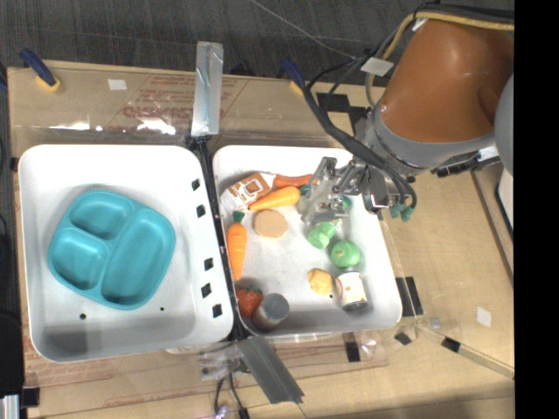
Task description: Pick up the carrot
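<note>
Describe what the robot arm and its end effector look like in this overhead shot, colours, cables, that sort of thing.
The arm is a bulky rounded body, orange on top with a grey ring beneath. Black cables loop around its wrist, and small teal connectors hang at the side. The end effector is a compact silver-grey metal assembly with dark mechanical parts, much slimmer than the arm above it.

Orange carrot [237, 245], teal tray [111, 248]

Single fixed camera sitting above desk [79, 90], looking down at slant. Far edge of desk lying toward frame top, near edge toward bottom. Moderate range: both white bins filling frame middle, left bin [35, 173] and right bin [384, 308] side by side. Arm [441, 77] entering from frame right, looming large near lens.
</note>
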Motion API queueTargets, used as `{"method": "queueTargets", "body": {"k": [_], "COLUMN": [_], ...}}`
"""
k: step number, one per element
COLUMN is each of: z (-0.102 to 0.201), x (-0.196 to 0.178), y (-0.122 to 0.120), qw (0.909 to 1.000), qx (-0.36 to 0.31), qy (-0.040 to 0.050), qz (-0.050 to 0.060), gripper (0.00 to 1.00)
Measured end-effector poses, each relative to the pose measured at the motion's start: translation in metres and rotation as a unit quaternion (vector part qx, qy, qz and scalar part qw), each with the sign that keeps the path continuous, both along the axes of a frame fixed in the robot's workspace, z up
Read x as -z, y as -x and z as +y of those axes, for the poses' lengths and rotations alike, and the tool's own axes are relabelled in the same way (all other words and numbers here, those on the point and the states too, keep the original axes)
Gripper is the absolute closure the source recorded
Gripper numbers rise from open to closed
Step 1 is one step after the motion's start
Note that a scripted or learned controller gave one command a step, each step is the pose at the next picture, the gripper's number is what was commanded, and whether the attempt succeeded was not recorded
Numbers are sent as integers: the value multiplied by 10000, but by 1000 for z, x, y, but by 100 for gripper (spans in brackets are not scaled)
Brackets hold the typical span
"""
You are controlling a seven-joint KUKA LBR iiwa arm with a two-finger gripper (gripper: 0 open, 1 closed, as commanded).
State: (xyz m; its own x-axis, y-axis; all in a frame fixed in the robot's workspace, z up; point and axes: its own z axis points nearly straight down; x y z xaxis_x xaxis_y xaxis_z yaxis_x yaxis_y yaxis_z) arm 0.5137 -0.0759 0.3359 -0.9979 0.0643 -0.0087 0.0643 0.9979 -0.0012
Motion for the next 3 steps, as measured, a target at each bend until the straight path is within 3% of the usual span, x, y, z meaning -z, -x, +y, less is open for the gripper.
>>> {"method": "queueTargets", "body": {"k": [1,2,3], "z": [42,21,15], "x": [-13,34,39], "y": [36,-18,-30], "qw": [9950,9724,9627], "qx": [-1000,-2331,-2705], "qy": [1,2,11], "qz": [35,49,23], "gripper": [100,100,100]}}
